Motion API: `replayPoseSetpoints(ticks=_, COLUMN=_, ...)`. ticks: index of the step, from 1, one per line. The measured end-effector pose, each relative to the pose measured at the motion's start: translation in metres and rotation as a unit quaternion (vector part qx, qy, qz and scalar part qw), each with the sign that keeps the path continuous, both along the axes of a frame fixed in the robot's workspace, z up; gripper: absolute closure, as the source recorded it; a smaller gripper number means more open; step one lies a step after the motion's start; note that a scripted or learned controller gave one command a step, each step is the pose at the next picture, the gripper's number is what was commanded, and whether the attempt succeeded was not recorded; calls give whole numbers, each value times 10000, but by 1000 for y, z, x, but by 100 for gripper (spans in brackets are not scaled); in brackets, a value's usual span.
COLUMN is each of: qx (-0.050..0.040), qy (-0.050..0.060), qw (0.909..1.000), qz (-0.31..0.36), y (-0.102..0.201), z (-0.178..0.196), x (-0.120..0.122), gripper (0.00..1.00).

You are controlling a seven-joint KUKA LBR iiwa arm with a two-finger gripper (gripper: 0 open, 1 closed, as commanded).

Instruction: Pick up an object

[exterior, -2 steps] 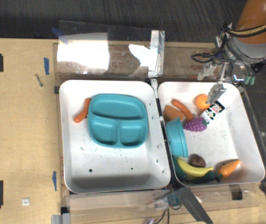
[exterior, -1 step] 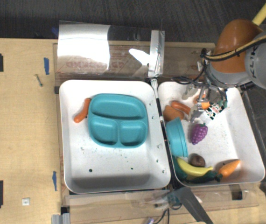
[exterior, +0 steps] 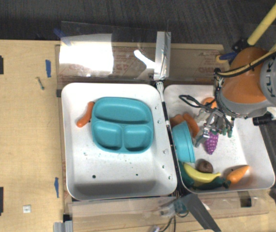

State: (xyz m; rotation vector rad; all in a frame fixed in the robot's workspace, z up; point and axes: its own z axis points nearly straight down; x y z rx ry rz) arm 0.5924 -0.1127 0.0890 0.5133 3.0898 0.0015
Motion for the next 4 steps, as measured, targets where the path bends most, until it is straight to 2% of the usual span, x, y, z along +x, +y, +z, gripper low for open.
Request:
replayPoseSetpoints(ticks=1, qx=-15, qy=-64, qw=10000, qz=11, y=0, z=14, x=4, gripper=100)
replayPoseSetpoints(ticks=2, qx=9, qy=-7, qw=9937, qz=-1123, y=28, z=120, x=6, gripper=100)
replayPoseSetpoints(ticks=3, qx=18, qy=-4, qw=9800, qz=-1988, y=61, z=175, x=40, gripper=100)
replayPoseSetpoints(ticks=4, qx=19, qy=13, qw=9818, qz=-1898, y=104, z=183, x=69, gripper=100)
